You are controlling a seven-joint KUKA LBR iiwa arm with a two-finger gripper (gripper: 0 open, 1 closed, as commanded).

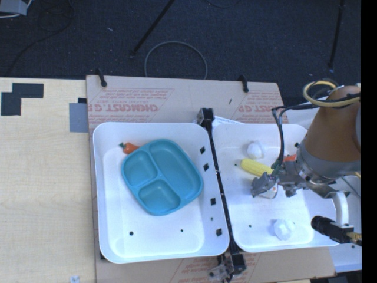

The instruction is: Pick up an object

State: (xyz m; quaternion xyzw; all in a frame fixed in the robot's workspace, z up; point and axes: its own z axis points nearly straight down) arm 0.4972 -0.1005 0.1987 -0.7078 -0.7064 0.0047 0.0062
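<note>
In the right bin [244, 237] lies a yellow corn cob [255, 168], with a small white ball [254, 150] just behind it and a white crumpled object [281, 229] near the front. My gripper [263, 186] hangs low over the middle of this bin, just in front of the corn cob's right end. The left bin [118, 240] holds a blue divided plate [161, 175], and a small orange carrot piece [128, 148] lies by the plate's far left corner.
A black divider strip [216, 187] runs between the two bins. The arm's body [333, 134] and cables cover the right bin's right side. A black cylinder [330, 229] sticks out at the front right. Cardboard [153, 102] lies under the bins.
</note>
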